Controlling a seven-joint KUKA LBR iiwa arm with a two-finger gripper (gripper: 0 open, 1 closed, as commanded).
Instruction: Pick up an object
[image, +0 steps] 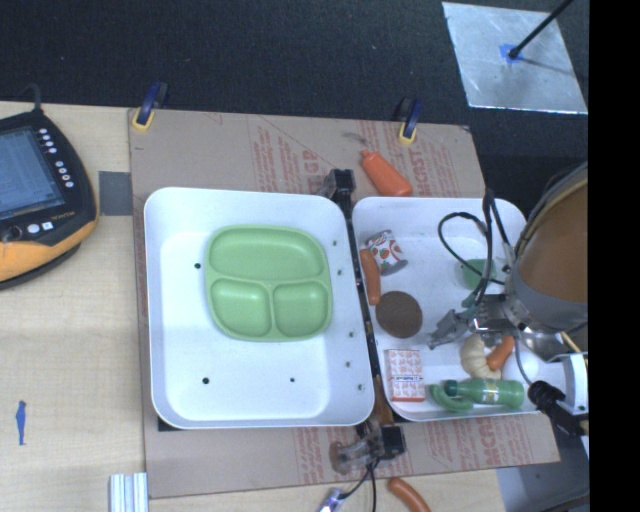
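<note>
The gripper (452, 328) hangs low in the right bin (440, 212), jaws apart on nothing, with the brown round disc (400, 313) just beside it at ten o'clock and the green bottle (478, 393) lying crosswise at five o'clock.

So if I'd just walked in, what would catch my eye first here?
Probably the green divided plate, alone in the left white bin. Next, the right bin, cluttered with small things: a brown disc, a green bottle, a carrot. The grey arm reaches in there.
</note>
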